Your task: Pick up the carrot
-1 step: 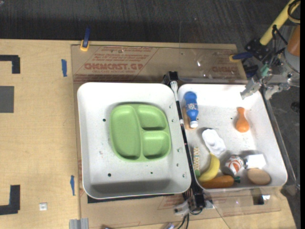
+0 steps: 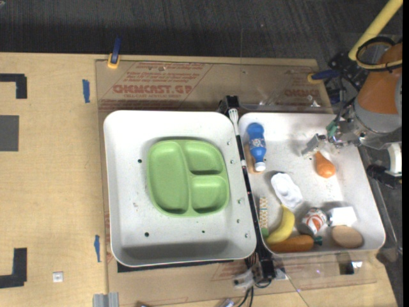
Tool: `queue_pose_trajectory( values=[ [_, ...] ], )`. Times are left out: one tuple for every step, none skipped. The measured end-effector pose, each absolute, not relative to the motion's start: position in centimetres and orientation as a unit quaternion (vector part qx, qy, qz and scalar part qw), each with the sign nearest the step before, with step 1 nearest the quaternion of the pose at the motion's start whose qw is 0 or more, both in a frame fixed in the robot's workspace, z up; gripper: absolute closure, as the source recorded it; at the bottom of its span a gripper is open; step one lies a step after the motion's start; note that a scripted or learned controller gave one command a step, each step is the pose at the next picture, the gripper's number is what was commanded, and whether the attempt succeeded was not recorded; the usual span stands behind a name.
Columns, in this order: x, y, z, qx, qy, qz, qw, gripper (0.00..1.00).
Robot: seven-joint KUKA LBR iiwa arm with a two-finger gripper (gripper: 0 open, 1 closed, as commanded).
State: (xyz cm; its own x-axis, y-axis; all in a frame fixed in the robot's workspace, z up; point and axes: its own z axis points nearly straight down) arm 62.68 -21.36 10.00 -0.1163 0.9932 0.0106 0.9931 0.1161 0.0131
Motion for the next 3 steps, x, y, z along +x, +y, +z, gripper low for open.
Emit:
queue_pose_trajectory(
  values=[
    [60.8, -21.4, 9.0, 0.618, 0.786, 0.0085, 0.000, 0.00],
    [61.0, -21.8, 10.2, 0.618, 0.786, 0.0051, 0.007, 1.00],
    [64.9, -5.5, 19.0, 0.561, 0.828, 0.0065, 0.005, 1.00]
  ],
)
